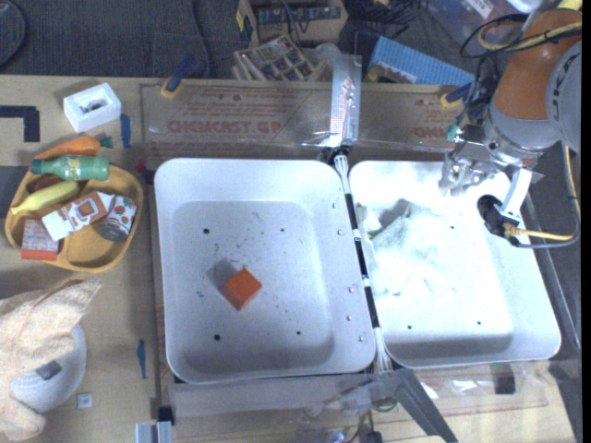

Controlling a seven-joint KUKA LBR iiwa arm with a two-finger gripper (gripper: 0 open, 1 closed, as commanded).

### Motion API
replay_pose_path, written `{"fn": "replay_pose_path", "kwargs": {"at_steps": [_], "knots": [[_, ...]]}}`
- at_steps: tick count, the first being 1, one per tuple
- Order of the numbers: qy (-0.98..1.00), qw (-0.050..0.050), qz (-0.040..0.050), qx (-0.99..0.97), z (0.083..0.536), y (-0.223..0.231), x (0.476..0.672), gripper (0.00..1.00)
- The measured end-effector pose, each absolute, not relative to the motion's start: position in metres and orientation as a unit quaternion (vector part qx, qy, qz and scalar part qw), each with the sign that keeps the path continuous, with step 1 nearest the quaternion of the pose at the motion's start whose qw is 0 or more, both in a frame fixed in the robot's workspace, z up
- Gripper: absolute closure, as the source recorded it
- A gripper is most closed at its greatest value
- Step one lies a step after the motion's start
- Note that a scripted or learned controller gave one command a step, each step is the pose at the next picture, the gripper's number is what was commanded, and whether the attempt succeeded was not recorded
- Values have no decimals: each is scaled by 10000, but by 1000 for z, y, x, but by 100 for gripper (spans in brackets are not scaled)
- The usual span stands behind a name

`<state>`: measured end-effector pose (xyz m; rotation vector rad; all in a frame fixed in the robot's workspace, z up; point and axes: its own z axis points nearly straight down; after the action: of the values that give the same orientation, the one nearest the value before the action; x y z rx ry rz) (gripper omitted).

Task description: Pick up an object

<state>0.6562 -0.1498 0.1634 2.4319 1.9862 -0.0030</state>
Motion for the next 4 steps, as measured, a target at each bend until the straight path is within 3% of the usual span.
{"fn": "replay_pose_path", "kwargs": {"at_steps": [1, 2, 3, 4], "knots": [[6326, 7, -11, 7744, 163, -150, 656, 0], [6685, 21, 13, 7437, 87, -106, 644, 0], [6055, 17, 4, 7958, 160, -176, 621, 0], [5549, -14, -6, 8319, 111, -171, 629, 0]]}}
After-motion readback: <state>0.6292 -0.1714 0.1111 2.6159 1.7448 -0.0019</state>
